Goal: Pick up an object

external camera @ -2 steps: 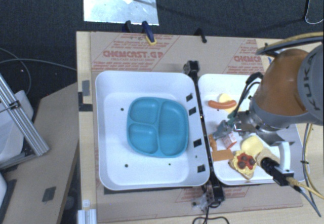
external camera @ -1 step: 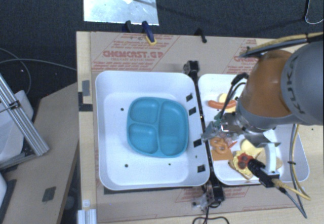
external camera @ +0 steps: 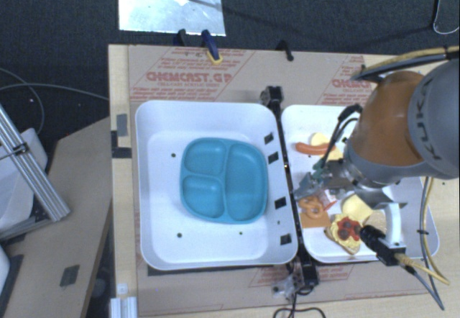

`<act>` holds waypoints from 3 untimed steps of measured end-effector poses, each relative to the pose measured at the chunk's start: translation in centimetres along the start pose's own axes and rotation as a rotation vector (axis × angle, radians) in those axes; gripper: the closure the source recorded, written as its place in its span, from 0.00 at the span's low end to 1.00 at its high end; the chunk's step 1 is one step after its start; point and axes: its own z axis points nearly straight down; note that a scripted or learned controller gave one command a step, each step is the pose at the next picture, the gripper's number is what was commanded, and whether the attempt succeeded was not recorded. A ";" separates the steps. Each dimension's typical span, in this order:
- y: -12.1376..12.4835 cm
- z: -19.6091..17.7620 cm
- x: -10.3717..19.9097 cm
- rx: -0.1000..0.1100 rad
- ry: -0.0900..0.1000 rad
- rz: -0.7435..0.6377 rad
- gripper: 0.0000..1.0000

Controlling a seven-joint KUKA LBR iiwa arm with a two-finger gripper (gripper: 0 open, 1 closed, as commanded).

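Note:
My gripper [external camera: 314, 185] hangs low over the left part of the right bin [external camera: 298, 119], with the grey and orange arm reaching in from the right. Just under and in front of it lies an orange pretzel-shaped toy [external camera: 313, 211]. A yellow pizza slice with red spots [external camera: 346, 231] lies at the bin's front, and a pale yellow piece [external camera: 356, 205] sits beside the arm. Farther back a red-orange sausage [external camera: 310, 147] lies next to a yellow piece [external camera: 320, 139]. The arm hides much of this bin.
The left bin [external camera: 154, 122] holds a blue divided plate [external camera: 223, 180] in its middle. A black divider with clips [external camera: 280, 165] runs between the two bins. Both bins rest on a cardboard sheet [external camera: 187, 75].

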 end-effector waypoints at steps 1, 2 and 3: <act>0.0 0.0 7.0 0.001 0.004 -0.010 0.00; 0.1 -1.1 6.6 -0.002 0.002 -0.006 1.00; 7.4 0.1 6.9 -0.004 0.000 -0.005 1.00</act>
